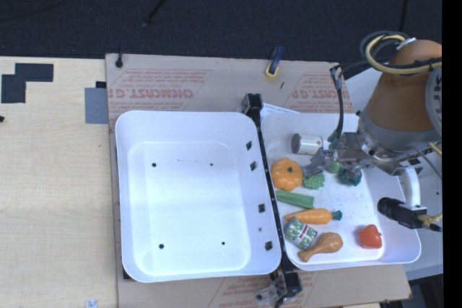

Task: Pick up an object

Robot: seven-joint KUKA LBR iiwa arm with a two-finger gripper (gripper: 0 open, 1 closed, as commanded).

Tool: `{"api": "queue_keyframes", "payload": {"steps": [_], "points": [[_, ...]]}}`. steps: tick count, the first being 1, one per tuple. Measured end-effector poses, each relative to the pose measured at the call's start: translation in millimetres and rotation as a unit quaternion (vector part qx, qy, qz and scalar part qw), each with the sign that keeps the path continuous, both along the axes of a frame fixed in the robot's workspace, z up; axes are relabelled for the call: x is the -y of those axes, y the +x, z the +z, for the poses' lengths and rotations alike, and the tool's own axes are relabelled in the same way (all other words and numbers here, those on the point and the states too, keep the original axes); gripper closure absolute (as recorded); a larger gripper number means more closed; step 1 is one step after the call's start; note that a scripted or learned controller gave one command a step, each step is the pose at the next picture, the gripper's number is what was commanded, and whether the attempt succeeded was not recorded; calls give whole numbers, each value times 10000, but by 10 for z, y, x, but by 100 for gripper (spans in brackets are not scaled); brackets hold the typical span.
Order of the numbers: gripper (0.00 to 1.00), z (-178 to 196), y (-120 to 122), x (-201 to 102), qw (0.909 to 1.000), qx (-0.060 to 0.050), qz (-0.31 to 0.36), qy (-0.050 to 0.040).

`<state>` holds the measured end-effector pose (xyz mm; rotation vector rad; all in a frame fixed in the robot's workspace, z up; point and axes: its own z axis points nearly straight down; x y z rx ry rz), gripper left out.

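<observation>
Here, at the right bin [393, 256]: gripper [326, 161] low over the upper middle of the floor, under the grey arm [404, 108] with its orange band. Cannot tell whether open or closed, nor whether anything sits in it; too dark and cluttered there.

Just beside the gripper tip, lower left: broccoli [313, 181], possibly touching, cannot tell. Left of that, near the wall between the bins: pumpkin [286, 174]. Above the gripper, apart from it: silver can [309, 144], lying on its side. Right of the broccoli, beneath the wrist: small teal piece [351, 176], shape unclear.

Lower down, well apart from the gripper: green stick [294, 199], lying at a slant; carrot [312, 216] just below it; green-labelled packet [300, 232] under the carrot's left end; drumstick [323, 245] near the front wall; red piece [369, 236] off to the right, alone.

Left bin [130, 198] alongside, walls touching the right one. Under both: cardboard sheet [180, 86]. At its far edge: blue and yellow clamp [273, 63].
</observation>
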<state>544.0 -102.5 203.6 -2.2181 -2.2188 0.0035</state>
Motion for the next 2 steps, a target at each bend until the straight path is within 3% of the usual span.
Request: {"api": "queue_keyframes", "payload": {"steps": [1, 2], "points": [[0, -1188, 759, 214, 10000, 56, 11, -19], [100, -1064, 713, 217, 10000, 1, -13, -2]]}}
